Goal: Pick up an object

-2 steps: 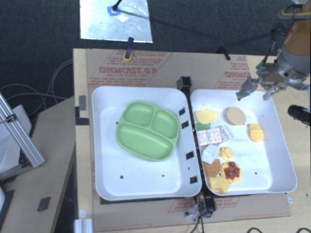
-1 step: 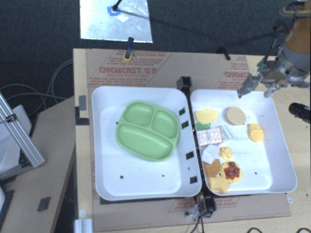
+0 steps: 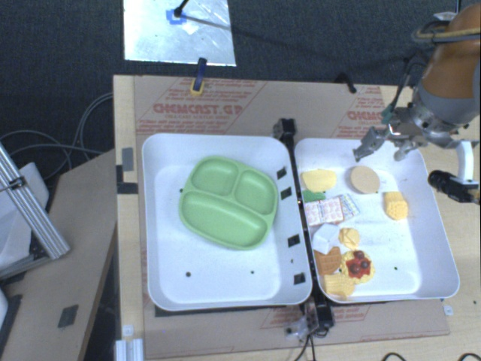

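The right bin (image 3: 432, 239) holds several toy food pieces. A round tan biscuit (image 3: 364, 179) lies near its far side, with a yellow piece (image 3: 319, 179) to its left and a yellow corn-like block (image 3: 395, 205) to its right. A pink-and-white packet (image 3: 331, 210) sits mid-bin. A tart with red berries (image 3: 358, 264) and an orange-brown piece (image 3: 328, 262) lie near the front. My gripper (image 3: 385, 147) hangs over the bin's far edge, just beyond the biscuit, open, nothing between its fingers.
A green divided plate (image 3: 229, 201) lies in the left bin (image 3: 165, 277). A black divider (image 3: 294, 201) runs between the bins. A black handle-like part (image 3: 451, 184) juts in at the right edge. A shiny sheet (image 3: 180, 21) lies beyond the bench.
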Robot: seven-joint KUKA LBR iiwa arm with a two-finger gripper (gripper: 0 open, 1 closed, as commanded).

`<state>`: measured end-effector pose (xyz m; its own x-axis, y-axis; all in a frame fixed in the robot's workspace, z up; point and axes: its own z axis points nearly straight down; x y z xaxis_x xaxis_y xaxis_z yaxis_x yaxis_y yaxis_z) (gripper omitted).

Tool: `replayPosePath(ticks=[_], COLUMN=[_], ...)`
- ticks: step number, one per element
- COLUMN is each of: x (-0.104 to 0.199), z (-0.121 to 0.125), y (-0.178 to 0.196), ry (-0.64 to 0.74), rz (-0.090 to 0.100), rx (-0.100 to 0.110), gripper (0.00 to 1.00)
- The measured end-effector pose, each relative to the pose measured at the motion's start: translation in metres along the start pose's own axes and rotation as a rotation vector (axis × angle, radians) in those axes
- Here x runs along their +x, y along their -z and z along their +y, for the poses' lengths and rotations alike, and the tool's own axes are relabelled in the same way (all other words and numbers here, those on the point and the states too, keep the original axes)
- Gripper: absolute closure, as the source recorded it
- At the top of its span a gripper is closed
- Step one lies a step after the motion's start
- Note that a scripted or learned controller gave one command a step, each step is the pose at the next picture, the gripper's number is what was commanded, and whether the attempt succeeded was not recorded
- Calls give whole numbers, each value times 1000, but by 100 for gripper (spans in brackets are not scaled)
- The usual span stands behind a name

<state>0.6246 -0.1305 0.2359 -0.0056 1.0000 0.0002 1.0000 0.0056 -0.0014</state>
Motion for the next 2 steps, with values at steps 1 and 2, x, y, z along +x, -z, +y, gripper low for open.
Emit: replayPosePath(ticks=[1, 2], x=[9, 19], z=[3, 1], y=[-47, -99], ry=[1, 1], rz=[0, 1], rx=[0, 2], gripper=[0, 0])
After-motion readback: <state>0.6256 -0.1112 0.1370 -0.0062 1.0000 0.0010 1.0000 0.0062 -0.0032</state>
